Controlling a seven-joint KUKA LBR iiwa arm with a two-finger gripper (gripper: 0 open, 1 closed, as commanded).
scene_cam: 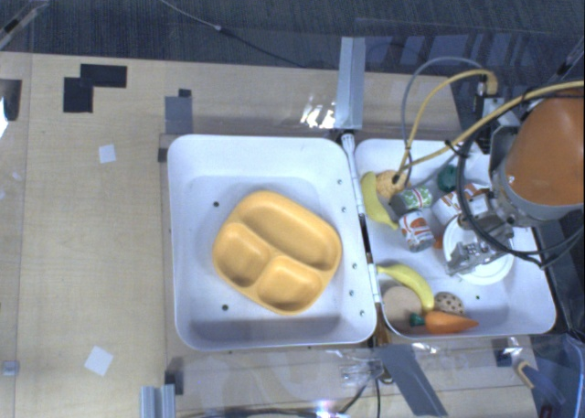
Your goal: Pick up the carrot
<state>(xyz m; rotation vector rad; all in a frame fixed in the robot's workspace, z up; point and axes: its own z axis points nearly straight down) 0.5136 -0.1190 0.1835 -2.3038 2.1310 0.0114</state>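
Note:
The carrot (pixel 448 321), orange with a green stub at its left end, lies flat at the front of the right bin (pixel 539 308), near its front wall. My gripper (pixel 468 255) hangs over the middle of that bin, above a white disc (pixel 492 265) and a little behind the carrot, apart from it. The arm's orange band (pixel 548 155) sits above it at the right edge of the view.
Around the carrot lie a banana (pixel 409 281), a speckled cookie (pixel 446 302) and a brown round piece (pixel 397 303). Further back are another banana (pixel 375 198) and two small cans (pixel 415 215). The left bin (pixel 192 224) holds a yellow divided plate (pixel 277 250).

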